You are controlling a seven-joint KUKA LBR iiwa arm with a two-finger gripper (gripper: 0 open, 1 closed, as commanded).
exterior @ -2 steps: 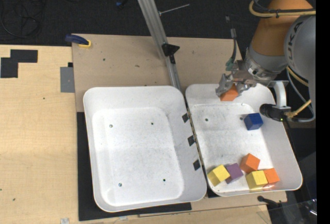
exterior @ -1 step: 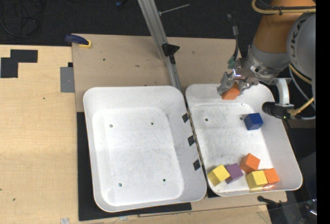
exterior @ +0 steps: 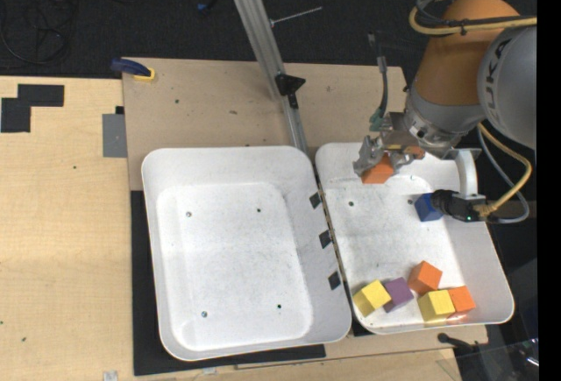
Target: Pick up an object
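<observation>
Lifting cleanly is the concern at this stage, judged from the scene: the gripper (exterior: pixel 379 162) hangs over the far end of the right bin (exterior: pixel 491 278), with an orange block (exterior: pixel 378 173) directly at its fingertips. To do the step well, the arm should rise straight up, without sideways drift, so that the block does not slip or catch on the bin's rim, which lies just beside it. A slow vertical pull would also show at once whether the hold is secure.

The gripper's fingers appear drawn in close around the upper part of the orange block, which sits between them at the tips; whether the block is clear of the bin floor cannot be told from this angle.

A blue block (exterior: pixel 427 208) lies apart toward the right wall of the same bin. At the near end a cluster rests together: a yellow block (exterior: pixel 372 295), a purple block (exterior: pixel 398 292), a second orange block (exterior: pixel 425 276), and a yellow-and-orange pair (exterior: pixel 445 303). The left bin (exterior: pixel 166 169) sits alongside on the bench (exterior: pixel 210 103).
</observation>
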